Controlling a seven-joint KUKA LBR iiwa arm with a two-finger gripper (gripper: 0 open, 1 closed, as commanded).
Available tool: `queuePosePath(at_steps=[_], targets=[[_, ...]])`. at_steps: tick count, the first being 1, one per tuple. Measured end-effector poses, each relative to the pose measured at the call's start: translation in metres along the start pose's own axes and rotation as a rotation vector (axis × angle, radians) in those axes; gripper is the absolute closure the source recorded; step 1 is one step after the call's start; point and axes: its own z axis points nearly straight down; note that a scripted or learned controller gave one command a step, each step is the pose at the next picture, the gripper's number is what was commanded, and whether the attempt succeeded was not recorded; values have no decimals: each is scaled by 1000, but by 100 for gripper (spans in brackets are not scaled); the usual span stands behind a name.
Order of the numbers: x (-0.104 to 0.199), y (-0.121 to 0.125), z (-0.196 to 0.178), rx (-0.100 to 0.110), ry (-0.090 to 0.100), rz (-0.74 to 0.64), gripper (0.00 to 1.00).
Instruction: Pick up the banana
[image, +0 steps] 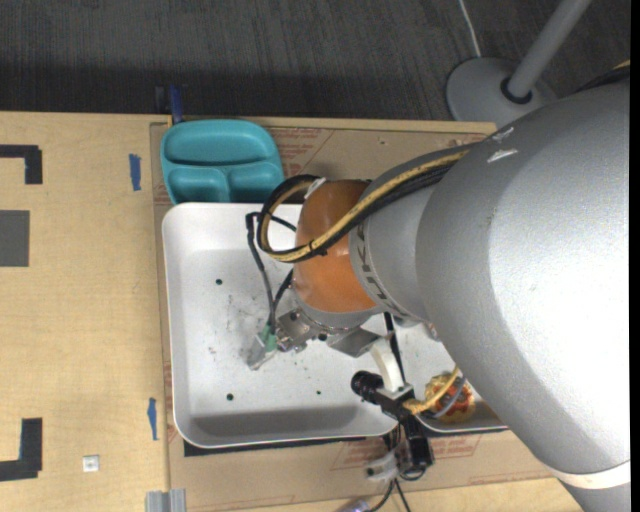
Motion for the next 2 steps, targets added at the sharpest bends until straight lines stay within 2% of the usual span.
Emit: queuePosePath(at_steps=[1, 2], targets=[[55, -16, 7, -3, -2, -11, 0], [56, -15, -3, -4, 2, -10, 100]])
